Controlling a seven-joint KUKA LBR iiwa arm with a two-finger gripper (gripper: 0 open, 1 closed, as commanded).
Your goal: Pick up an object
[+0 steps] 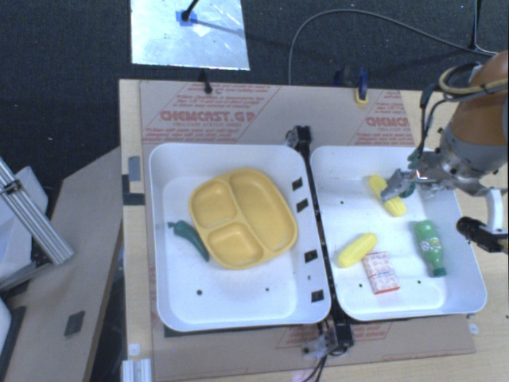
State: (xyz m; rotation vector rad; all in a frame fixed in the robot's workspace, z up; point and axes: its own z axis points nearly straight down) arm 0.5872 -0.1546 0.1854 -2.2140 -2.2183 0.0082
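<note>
In the right bin (465, 293) lie a yellow corn cob (385, 196), a second yellow piece (356, 249), a green bottle (430, 247) and a small red-and-white packet (381, 272). My gripper (399, 185) reaches in from the right and sits right over the upper corn cob, its fingers down at the cob's right end. The cob's yellow shows on both sides of the fingers. The left bin (171, 237) holds a yellow divided plate (242, 216) and a dark green pepper-like piece (189, 238).
A black divider strip (312, 213) runs between the two bins. Both bins rest on a cardboard sheet (238, 110) on the bench. A shiny metal square (188, 22) lies on the dark floor behind. Cables hang near the arm at the right.
</note>
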